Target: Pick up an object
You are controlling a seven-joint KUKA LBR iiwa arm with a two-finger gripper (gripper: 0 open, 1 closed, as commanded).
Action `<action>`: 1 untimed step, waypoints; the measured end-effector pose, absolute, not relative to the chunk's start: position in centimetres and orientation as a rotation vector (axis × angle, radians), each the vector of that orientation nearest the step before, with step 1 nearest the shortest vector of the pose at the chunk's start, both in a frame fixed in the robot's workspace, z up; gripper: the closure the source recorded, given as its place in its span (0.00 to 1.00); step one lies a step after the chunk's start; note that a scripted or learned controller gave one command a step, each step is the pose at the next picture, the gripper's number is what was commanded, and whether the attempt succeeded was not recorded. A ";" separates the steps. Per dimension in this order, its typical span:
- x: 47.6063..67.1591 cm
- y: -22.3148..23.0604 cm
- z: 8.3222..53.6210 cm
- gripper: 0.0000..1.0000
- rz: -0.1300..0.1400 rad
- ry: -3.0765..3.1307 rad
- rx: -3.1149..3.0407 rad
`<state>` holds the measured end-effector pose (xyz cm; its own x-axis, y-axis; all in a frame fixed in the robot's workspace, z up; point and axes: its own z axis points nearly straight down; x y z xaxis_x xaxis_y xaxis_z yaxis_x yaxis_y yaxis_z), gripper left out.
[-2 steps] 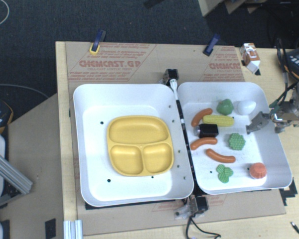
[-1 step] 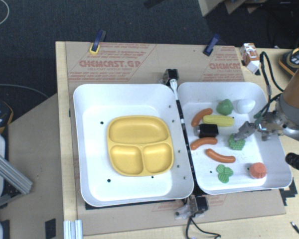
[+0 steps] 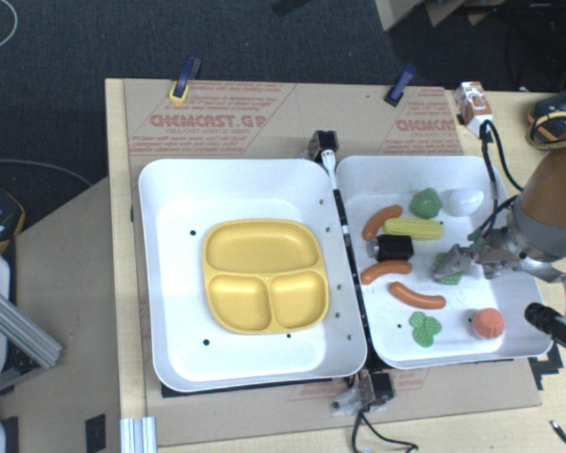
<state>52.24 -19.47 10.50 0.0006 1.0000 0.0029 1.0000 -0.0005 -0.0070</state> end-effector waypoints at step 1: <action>52.2 -19.4 8.3 0.00 0.003 -2.218 -2.218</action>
<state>52.19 -19.41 8.34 0.0000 1.0000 0.0024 1.0000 0.0000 -0.0048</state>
